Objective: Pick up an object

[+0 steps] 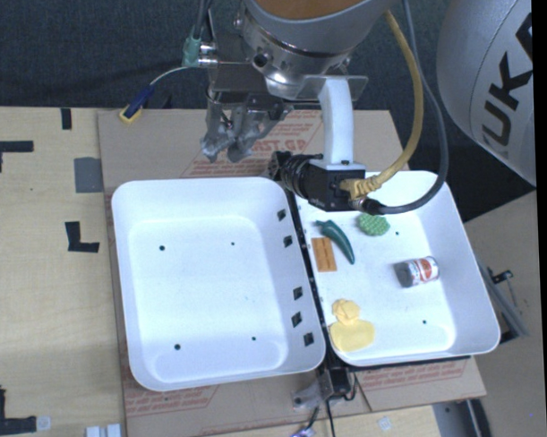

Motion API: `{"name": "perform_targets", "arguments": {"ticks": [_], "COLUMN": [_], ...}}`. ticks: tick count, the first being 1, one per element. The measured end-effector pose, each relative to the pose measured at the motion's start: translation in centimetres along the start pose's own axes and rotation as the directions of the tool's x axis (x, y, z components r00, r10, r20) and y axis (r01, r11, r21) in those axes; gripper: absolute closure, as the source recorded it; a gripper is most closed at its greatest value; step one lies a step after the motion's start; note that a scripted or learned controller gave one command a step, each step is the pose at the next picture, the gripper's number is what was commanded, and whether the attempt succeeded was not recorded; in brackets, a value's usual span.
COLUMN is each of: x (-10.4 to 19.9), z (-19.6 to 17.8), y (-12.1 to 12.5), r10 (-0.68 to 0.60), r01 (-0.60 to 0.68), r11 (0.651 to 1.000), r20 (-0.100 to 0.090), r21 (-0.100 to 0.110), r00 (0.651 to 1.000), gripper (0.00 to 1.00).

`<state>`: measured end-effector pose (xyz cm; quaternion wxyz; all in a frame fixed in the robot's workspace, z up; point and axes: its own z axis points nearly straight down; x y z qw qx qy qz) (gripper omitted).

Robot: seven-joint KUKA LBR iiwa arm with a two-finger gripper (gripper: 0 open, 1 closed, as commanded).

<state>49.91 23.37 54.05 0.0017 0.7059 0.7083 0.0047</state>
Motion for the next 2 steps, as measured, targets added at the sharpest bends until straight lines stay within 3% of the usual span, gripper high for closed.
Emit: {"name": "perform_targets", "arguments": {"ticks": [1,2], "x": [-0.1,0.0], "z": [10.0,0.0], "y": [-1.8,-0.9], "r10": [0.002,0.000], "r01": [-0.002,0.000], "r11": [1.000,1.000], "r20": [0.010,0.000], "r21": [0.021,0.000], "r00": [1.000,1.000], "gripper": [1.00,1.00]}}
